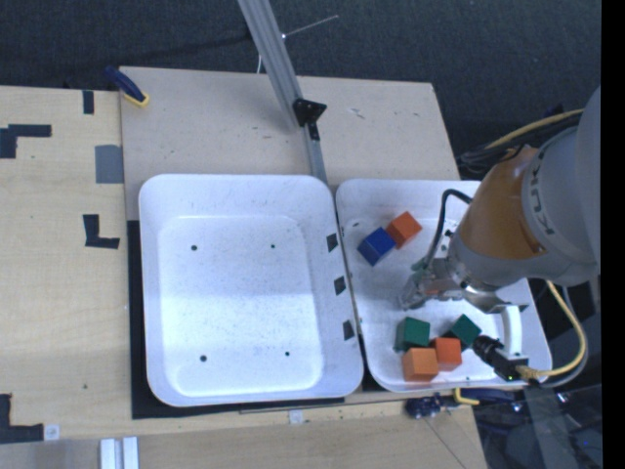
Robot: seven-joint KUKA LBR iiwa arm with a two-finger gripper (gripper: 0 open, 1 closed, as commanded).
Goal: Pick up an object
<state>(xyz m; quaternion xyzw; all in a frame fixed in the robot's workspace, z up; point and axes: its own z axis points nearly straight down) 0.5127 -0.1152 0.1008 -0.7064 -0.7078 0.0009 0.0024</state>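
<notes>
Gripper (422, 289) at the tip of the KUKA arm (532, 218) hung low inside the right bin (383, 195), seen from the fixed camera above the bench (225, 125). Whether anything sat between its ends, or how they stood, could not be told from this slanted view, as the wrist hid most of the tool. The arm's grey body and orange band reached in from the right and covered much of the bin's right side.

Six small blocks lay in the right bin. A blue block (376, 245) and an orange block (404, 229) sat touching each other toward the bin's far side, just left of and above the gripper. Nearer the front edge, a green block (413, 332) rested just below the gripper, with a second orange block (421, 362) in front of it. A smaller red-orange block (448, 351) sat just beside that one, and a dark green block (466, 329) lay tilted next to it, close to the arm's black fitting.

The left bin (239, 291) stood alongside, its rim touching the right bin's. A grey metal pole (276, 52) crossed the bench at a slant and ended at a black clamp (309, 112) behind the bins. A blue and yellow tool (127, 85) lay at the bench's far left corner.
</notes>
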